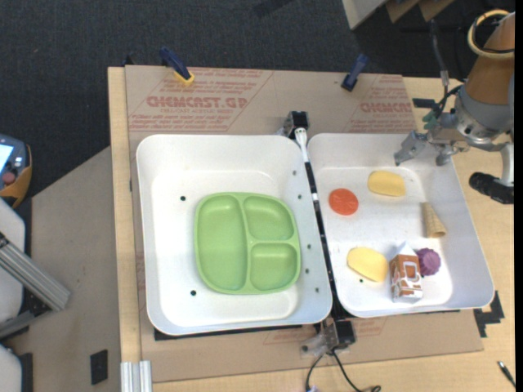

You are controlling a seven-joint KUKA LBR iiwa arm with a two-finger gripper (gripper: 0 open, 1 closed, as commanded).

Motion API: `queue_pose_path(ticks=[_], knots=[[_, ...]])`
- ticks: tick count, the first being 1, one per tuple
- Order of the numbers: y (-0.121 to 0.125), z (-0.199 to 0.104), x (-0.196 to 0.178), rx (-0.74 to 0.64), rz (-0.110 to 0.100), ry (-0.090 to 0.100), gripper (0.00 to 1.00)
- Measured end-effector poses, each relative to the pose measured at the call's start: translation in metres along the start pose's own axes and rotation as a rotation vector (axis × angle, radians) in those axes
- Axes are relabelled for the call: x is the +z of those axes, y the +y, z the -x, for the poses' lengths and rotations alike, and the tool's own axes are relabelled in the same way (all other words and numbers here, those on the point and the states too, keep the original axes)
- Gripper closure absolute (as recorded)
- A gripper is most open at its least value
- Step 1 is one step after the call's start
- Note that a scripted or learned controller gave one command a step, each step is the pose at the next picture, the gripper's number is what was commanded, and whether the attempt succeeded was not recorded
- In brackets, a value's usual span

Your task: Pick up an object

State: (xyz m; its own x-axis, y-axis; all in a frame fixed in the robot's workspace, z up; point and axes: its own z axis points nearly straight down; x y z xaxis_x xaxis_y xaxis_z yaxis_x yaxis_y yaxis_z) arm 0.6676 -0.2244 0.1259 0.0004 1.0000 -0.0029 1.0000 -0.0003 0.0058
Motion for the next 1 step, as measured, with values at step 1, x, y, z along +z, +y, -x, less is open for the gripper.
queue_pose_path(ticks=[1], knots=[[0.0004,-0.0005,-0.009,-0.001,0.001,-0.001,1.0]])
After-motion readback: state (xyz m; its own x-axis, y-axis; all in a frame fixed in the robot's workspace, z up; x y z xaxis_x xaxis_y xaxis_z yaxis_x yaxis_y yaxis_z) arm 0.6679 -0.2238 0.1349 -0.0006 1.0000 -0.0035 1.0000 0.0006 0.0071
